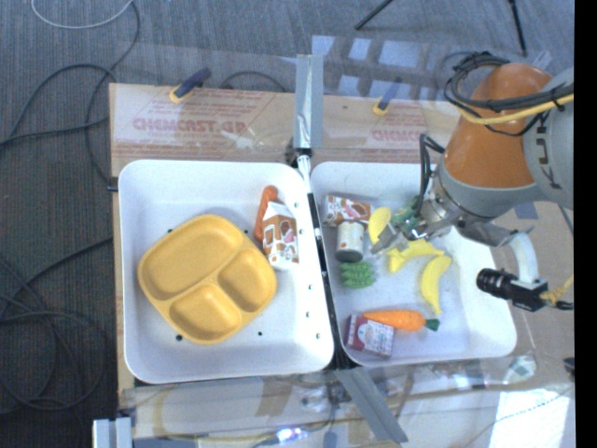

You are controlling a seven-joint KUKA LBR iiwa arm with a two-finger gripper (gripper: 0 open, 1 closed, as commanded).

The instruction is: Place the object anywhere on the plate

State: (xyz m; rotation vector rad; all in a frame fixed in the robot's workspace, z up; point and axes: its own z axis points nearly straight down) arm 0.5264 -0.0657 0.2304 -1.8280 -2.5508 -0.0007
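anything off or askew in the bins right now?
One oddity: the small carton and an orange item in the left bin lie jammed against the divider wall, beside the yellow plate, not on it. The right bin's toy food is just jumbled.

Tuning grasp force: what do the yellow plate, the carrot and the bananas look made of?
Plate: likely hard moulded plastic, smooth satin finish with soft highlights across its three compartments.
Carrot: probably toy plastic, uniform orange with a green tip.
Bananas: look like toy plastic too, flat even yellow; hard or soft cannot be told.
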